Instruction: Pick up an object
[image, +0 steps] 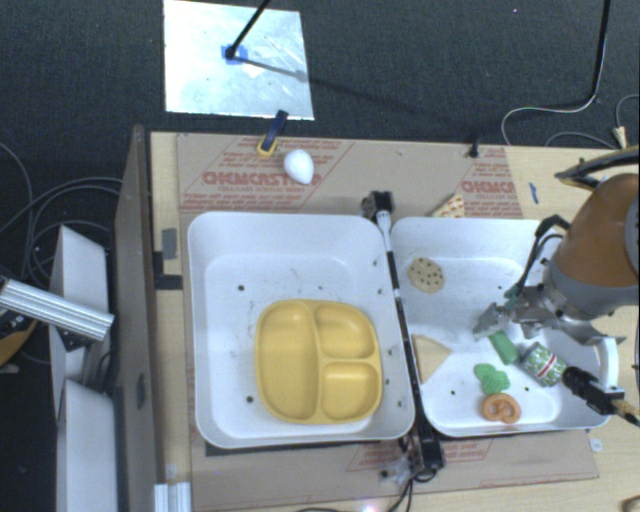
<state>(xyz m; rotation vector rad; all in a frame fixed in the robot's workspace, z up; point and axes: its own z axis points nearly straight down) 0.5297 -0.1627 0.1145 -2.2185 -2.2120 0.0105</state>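
The grey arm with an orange band (600, 245) is reached into the right white bin (470, 240). Whether its claw (500, 318) is apart cannot be told. Just beside it lie a green plastic piece (501, 347) and a small labelled can (542, 364); a speckled round cookie (427, 273) lies farther left.

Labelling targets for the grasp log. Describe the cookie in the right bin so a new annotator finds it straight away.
Start at the right bin, the one the arm reaches into. The cookie lies flat near its upper left corner, close to the divider between the bins, apart from the gripper. It is round, tan and dark-speckled, unlike the green toy and orange ring at the bottom.
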